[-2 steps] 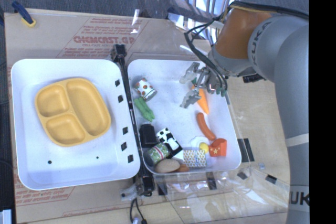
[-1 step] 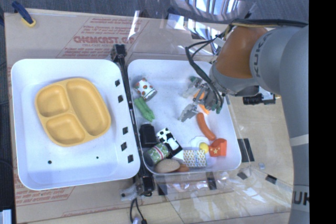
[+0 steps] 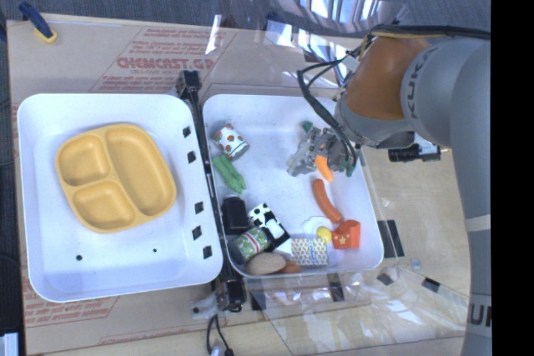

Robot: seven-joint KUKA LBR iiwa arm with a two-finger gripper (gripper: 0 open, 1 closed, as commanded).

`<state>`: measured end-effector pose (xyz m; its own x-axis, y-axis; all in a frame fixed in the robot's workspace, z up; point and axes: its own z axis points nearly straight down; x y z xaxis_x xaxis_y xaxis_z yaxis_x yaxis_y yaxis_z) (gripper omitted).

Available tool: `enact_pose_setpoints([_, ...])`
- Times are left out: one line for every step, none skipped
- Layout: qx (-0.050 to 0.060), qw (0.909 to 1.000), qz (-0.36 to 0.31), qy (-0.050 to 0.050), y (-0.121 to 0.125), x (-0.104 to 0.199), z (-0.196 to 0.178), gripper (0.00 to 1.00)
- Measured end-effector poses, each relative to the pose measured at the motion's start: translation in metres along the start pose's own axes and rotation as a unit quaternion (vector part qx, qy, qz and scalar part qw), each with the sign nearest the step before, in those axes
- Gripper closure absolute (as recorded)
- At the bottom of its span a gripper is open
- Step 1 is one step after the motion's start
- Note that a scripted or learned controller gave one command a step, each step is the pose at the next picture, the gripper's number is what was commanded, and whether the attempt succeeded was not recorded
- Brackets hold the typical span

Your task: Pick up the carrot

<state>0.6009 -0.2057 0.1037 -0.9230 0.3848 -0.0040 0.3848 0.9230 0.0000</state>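
Observation:
The carrot (image 3: 324, 168) is a small orange piece in the right bin (image 3: 275, 117), near its right wall. My gripper (image 3: 315, 154) hangs low over the bin right at the carrot, its grey metal parts just to the carrot's upper left. The carrot's top end sits against or under the gripper, and its lower tip pokes out toward the bin's floor. Whether the carrot is gripped is unclear from this angle.
A reddish sausage (image 3: 328, 202) lies just below the carrot. A small can (image 3: 230, 140), a green bean pod (image 3: 229, 173) and a heap of toy foods (image 3: 284, 244) fill the bin's left and front. The left bin holds a yellow divided plate (image 3: 113, 177).

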Motion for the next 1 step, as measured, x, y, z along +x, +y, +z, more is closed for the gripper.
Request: enact_pose_setpoints([-0.002,0.9967,0.081,-0.004,0.0480,0.0366,-0.1297,1.00])
